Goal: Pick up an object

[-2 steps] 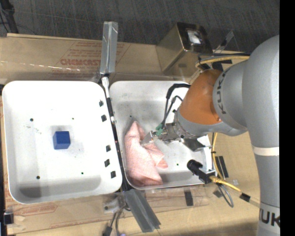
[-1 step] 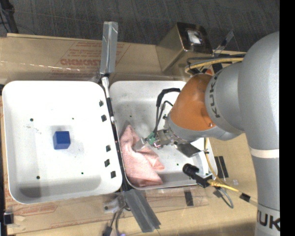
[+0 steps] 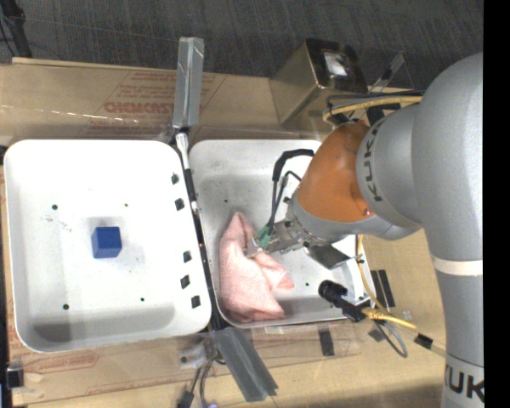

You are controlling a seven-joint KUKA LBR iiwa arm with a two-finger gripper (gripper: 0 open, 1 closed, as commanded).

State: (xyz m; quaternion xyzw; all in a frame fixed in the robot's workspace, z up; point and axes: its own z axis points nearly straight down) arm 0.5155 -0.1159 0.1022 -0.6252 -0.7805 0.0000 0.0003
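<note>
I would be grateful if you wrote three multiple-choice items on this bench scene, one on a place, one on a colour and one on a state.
1. Where does the pink cloth lie?
A. In the right bin
B. In the left bin
C. On the cardboard behind the bins

2. What colour is the cube in the left bin?
A. Red
B. Blue
C. Yellow

3. Where is the tool at this moment?
A. High above the left bin
B. Outside both bins
C. Low in the right bin, at the cloth's upper right edge

Answers: 1 A, since the cloth rests against the near left wall of the right bin; 2 B, as the cube is plainly blue on the white floor; 3 C, because the tool meets the cloth's edge there.
</note>
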